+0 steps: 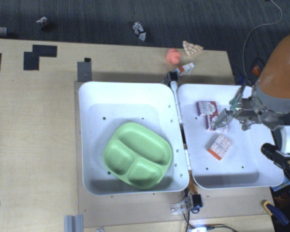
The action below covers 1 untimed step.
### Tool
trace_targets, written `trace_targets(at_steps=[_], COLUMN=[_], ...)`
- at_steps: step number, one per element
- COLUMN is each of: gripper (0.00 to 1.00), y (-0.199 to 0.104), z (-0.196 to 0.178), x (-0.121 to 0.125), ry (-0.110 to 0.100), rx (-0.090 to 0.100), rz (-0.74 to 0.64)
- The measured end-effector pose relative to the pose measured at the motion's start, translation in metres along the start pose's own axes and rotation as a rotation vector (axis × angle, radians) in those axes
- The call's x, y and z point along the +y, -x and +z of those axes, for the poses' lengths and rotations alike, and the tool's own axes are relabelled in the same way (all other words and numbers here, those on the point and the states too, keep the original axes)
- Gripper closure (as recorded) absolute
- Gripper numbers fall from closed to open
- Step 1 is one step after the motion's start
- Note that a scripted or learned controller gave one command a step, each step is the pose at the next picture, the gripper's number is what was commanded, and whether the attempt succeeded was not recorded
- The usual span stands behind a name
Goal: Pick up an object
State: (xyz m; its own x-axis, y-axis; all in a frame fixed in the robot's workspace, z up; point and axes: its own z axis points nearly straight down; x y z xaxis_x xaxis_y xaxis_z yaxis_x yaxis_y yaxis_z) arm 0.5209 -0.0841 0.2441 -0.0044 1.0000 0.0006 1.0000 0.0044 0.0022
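Two white bins are seen side by side on the bench. In the left bin [89, 129] one green tray [137, 154] is lain, divided into three compartments and turned at a slant.

In the right bin [261, 173] three small packets are counted. One red-and-white packet [206, 108] is placed near the bin's upper left. A second packet [216, 122] is found just below it, partly covered by the gripper's tip. A third, an orange-and-white packet [220, 146], is set apart from the other two, nearer the middle of the bin and tilted.

The gripper [227, 116] is reached in from the right, beneath the arm's orange band [282, 66], and is positioned over the second packet's right edge. Whether its grasp is apart, together or clamped on that packet cannot be told, as the tip is blurred and small.

On the bench beyond the bins, one pink ball [173, 56], one triangular wedge [192, 48] and one small tube [184, 69] are seen near each other.
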Motion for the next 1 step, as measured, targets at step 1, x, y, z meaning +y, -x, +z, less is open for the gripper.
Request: trace_targets(at_steps=[1], gripper=[0.0], y=[0.0146], z=[0.1121], x=[0.0047], ry=[-0.004], rx=[0.0], rz=[0.003])
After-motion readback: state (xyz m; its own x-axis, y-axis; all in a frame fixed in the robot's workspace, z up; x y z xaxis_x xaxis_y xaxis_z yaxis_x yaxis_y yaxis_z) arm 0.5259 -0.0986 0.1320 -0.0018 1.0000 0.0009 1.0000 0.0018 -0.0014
